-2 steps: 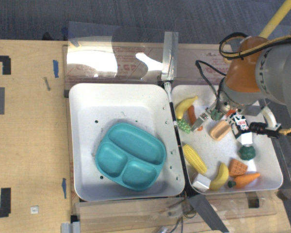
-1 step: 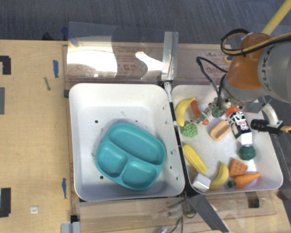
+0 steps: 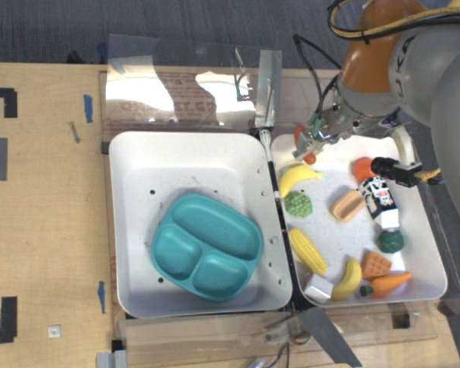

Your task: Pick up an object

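- The left bin [image 3: 130, 159] bears a teal divided tray [image 3: 207, 245]; it lies well apart from the arm and plays no part in the risk here.
- In the right bin [image 3: 433, 271], going rightward: a yellow banana [image 3: 297, 178] near the top-left corner, its long axis running left to right and tilted slightly up at the right tip; just below it a green broccoli piece [image 3: 297, 203]; lower, a corn cob [image 3: 308, 251] lying on a diagonal from upper left to lower right.
- The gripper [image 3: 316, 138] hangs over the bin's upper-left corner, just above the banana; something small and orange-red [image 3: 310, 158] shows at its tip, but whether the pincer is spread, pressed together or pinching that thing, I cannot tell.
- Risk, as I judge it: the likely target sits close to the bin wall and the divider, so a descent could strike the rim; the banana's curved skin could roll or slip out if the pincer closes along its length rather than across it.
- Further right lie a hot-dog bun [image 3: 346, 205], a small bottle [image 3: 382, 199] pointing top to bottom, and a carrot [image 3: 389, 284]; crowding could cause a neighbour to be nudged.
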You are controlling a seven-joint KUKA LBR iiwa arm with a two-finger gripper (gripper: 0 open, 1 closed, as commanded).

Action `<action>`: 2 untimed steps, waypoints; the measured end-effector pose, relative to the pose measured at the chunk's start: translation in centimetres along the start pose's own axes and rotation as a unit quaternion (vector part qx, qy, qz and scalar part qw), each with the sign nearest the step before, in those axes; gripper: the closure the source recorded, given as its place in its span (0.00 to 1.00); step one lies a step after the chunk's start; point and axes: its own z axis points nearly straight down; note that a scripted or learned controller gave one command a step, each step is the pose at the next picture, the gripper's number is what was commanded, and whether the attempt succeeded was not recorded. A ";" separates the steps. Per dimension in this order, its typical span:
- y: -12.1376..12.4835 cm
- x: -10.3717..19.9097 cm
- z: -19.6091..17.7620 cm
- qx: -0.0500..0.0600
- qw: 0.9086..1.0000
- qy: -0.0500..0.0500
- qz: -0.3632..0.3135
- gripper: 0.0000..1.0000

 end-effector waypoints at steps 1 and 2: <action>3.2 4.8 -4.4 -0.003 0.998 -0.001 -0.056 1.00; 3.8 6.8 -5.5 -0.003 0.994 -0.002 -0.110 1.00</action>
